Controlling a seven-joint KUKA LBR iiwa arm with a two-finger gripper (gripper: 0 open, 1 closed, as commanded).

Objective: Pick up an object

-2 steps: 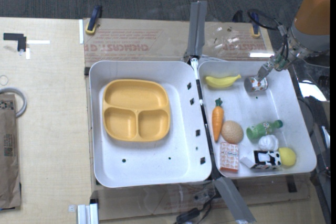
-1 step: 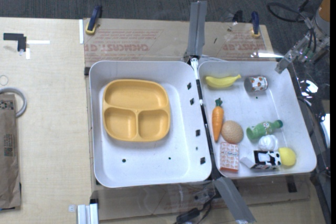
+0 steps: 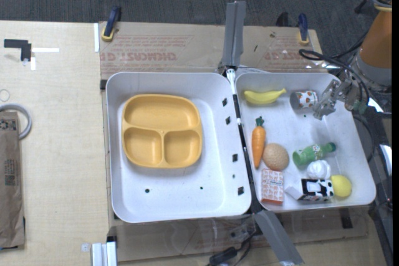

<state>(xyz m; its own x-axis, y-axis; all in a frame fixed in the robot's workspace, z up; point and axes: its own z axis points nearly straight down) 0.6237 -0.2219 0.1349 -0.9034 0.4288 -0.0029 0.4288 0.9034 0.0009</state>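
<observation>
Just left of the claw [image 3: 326,103], whose opening I cannot tell, lies a small can [image 3: 305,99].

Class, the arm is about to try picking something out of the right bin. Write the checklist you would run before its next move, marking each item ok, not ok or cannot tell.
1. Gripper is over the right bin: ok.
2. A target lies close by: ok, the small can sits just beside it.
3. Gripper carries nothing yet: cannot tell.
4. Can stands apart from the banana: ok.
5. Finger opening suits the can: cannot tell.
6. Yellow tray is out of the way in the left bin: ok.
</observation>
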